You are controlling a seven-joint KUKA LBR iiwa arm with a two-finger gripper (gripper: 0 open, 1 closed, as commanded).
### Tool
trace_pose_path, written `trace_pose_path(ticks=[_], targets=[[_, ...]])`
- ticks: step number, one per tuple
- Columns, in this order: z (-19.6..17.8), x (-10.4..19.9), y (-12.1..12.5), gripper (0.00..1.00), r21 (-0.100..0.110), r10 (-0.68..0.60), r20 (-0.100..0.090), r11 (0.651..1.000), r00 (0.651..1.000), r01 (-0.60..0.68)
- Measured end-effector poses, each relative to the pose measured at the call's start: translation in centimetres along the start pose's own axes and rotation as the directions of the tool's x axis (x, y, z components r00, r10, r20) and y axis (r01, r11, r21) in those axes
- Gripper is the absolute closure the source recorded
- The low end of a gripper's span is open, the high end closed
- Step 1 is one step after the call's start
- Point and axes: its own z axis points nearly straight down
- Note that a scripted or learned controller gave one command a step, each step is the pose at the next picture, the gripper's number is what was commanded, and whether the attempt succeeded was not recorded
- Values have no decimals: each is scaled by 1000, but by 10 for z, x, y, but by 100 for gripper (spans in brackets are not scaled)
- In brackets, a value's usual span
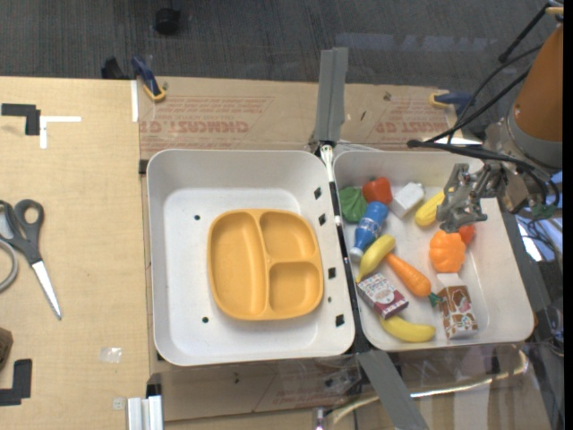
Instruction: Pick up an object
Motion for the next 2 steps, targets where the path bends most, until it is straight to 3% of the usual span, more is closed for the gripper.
trace_pose_path(ticks=[1, 2], targets=[[179, -54, -8, 100, 0, 122, 3, 993, 992, -122], [139, -78, -85, 100, 2, 71, 4, 998, 997, -71]])
